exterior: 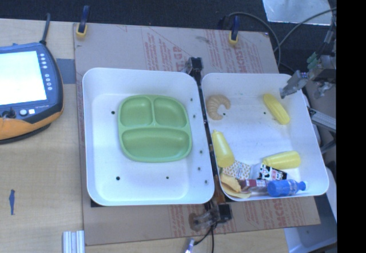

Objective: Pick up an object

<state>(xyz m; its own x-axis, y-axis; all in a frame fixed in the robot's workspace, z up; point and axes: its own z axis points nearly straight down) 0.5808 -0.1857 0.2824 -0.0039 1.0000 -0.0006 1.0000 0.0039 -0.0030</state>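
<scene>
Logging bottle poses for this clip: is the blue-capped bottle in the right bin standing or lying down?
Lying down. The bottle rests on its side along the right bin's near edge, cap end rightward.

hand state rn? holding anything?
Hand: at the right bin's upper right corner, beside the yellow corn cob. Open or shut cannot be told; nothing visibly held.

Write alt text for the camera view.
Two white bins sit side by side: the left bin holds a green divided plate; the right bin holds a croissant, corn cob, blue-capped bottle and yellow items. The tool hovers at its far right edge.
</scene>
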